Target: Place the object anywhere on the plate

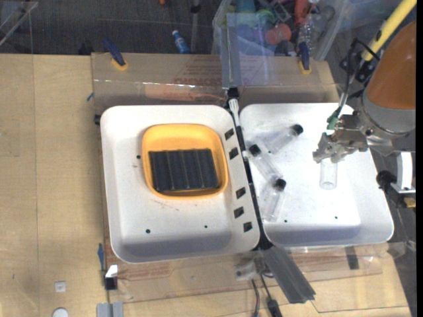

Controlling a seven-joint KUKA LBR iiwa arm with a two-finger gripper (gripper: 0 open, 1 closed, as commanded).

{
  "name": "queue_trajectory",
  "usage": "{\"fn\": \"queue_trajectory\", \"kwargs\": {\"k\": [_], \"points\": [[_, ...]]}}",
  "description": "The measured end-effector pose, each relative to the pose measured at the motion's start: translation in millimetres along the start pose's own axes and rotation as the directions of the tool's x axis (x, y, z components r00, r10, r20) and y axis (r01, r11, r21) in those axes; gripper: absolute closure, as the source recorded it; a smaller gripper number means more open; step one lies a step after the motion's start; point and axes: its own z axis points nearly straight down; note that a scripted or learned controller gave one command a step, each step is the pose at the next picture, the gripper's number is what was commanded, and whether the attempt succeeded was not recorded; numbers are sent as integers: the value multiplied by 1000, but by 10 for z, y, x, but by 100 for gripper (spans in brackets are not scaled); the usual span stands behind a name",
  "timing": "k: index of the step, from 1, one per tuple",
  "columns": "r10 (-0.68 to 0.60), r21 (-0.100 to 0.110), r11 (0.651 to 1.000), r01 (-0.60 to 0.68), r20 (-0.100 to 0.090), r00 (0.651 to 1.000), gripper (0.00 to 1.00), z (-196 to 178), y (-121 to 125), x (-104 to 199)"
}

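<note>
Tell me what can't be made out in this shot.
- Gripper, camera view: whether it grips the clear tube below it is too small to tell.
- Arm: cut off by the right edge.
- Tubes by the divider: transparent, so their count is unclear.

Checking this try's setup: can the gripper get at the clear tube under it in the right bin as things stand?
Probably yes. The gripper hangs right above the clear tube, which lies apart from the capped tubes near the divider, with nothing between.
</note>
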Motion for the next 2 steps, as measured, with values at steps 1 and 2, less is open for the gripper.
{"fn": "queue_trajectory", "kwargs": {"k": [1, 2], "points": [[-272, -3, 962, 272, 2, 962, 100, 256, 654, 130], [-339, -2, 941, 339, 2, 941, 100, 466, 1061, 297]]}}
